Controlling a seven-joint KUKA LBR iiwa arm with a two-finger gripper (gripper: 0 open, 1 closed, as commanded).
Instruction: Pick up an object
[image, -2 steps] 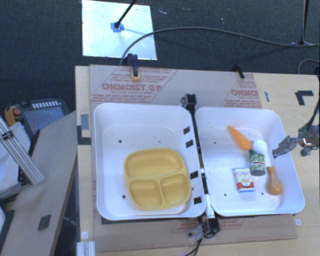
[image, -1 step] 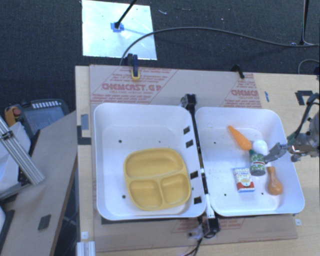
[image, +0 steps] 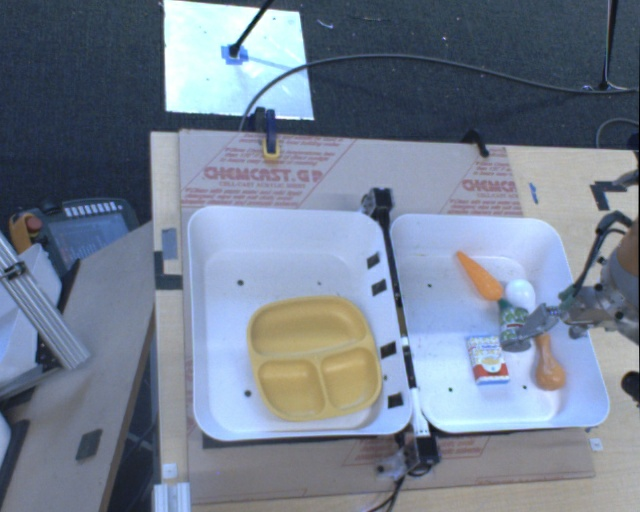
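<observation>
Sitting in the left bin (image: 215, 260) is a yellow plate (image: 315, 356) made of smooth plastic, with three dips in it to keep foods apart, and it lies flat near the front of that bin. Black clips run down the middle where the two bins meet, most likely to hold them together. Over in the right bin (image: 440, 400) the small things lie close together in a bunch, which is handy for a claw that comes in from the right. An orange carrot toy (image: 480, 276) points up and left, a round white ball (image: 520, 293) touches its low end, and a little red and white box (image: 487, 359) lies flat below. A long orange toy (image: 547, 365) lies just right of the box. The gripper (image: 522, 330) hangs low over a small green and white thing (image: 513, 322) by the ball, but I cannot tell if its claw is wide or closed
</observation>
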